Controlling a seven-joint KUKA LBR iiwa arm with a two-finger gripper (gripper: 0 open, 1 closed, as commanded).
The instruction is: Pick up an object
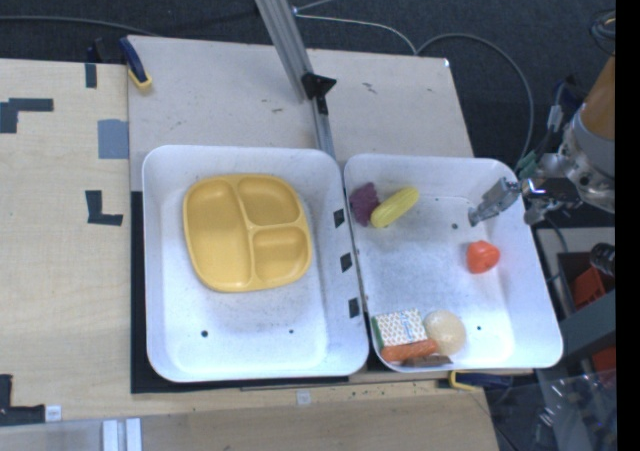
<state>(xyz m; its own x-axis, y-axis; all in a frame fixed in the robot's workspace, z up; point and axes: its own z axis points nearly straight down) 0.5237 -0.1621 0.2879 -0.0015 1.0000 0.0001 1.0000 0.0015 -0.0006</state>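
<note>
Camera view is showing two white bins side by side on the bench. Going from the left, the left bin [165,269] is lying well away from the gripper, and a yellow divided tray [247,231] is resting flat inside it. The right bin [520,339] is sitting just beside it, their rims touching in the middle.

In the right bin, a purple object [362,202] is lying at the far-left part, well apart from the gripper, and a yellow corn-like piece [395,206] is touching it on the side nearer to the gripper. Toward the near edge of the bin, below and to the left of the gripper, a small patterned box [398,325], an orange carrot-like piece [408,350] and a pale round object [445,330] are crowding together. A red-orange object [483,256] is lying just below the gripper — near it, but apart.

The gripper [492,203] is hanging over the right part of the right bin, with nothing between its fingers. Whether the fingers are wide or narrow — this I cannot tell.
</note>
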